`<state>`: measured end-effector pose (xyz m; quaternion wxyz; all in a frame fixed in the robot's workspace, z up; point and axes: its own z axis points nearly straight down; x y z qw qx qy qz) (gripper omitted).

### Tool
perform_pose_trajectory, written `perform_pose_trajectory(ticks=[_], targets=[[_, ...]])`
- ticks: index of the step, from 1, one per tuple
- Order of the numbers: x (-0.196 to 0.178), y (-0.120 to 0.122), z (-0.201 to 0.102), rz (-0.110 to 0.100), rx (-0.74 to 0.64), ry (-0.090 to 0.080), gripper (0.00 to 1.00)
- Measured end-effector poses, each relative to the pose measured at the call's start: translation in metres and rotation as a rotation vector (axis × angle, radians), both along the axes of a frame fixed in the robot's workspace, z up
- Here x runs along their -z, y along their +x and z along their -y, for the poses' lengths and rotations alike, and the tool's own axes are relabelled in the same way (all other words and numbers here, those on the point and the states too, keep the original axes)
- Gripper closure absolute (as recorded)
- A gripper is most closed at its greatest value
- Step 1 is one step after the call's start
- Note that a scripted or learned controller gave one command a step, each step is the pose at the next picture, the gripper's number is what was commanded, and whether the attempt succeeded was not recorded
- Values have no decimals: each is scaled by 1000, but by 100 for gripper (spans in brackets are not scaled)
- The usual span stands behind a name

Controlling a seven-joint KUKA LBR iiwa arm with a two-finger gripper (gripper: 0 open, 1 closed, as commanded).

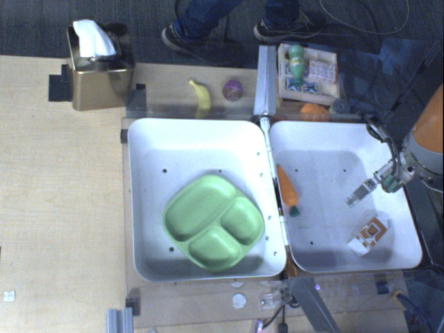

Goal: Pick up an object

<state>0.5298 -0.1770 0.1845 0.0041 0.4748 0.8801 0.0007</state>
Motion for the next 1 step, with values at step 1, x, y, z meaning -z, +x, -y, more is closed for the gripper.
perform_pose_trajectory(ticks=[1], targets=[[97,-41,30,0,-32,0,0]])
